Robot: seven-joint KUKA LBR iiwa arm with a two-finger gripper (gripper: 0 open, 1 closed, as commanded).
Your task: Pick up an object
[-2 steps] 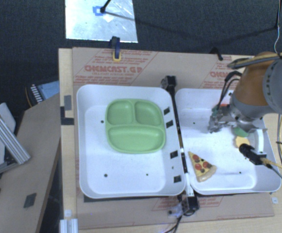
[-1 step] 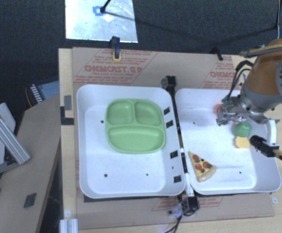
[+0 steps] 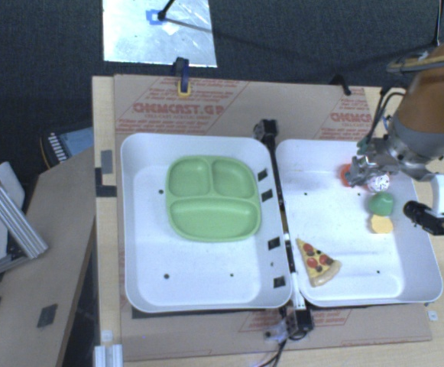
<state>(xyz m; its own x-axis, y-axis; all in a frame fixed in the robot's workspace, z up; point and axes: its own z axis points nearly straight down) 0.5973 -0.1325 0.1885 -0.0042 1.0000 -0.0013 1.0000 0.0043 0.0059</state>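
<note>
Gripper (image 3: 368, 168): low over right bin, upper right area; finger state cannot be judged from this view.
Arm (image 3: 428, 105): one, grey with orange band, entering from 3 o'clock.
Bins: two, white, side by side.
Left bin (image 3: 141, 274): one green tray (image 3: 212, 198) with three compartments.
Right bin (image 3: 413, 277): four items.
Orange piece (image 3: 347, 176): one, touching gripper at its 9 o'clock.
Green ball (image 3: 380, 202): one, at 5 o'clock of gripper, near.
Yellow piece (image 3: 381, 224): one, just beside ball, at its 6 o'clock.
Pizza slice (image 3: 318, 261): one, at 7 o'clock of gripper, well apart.
</note>
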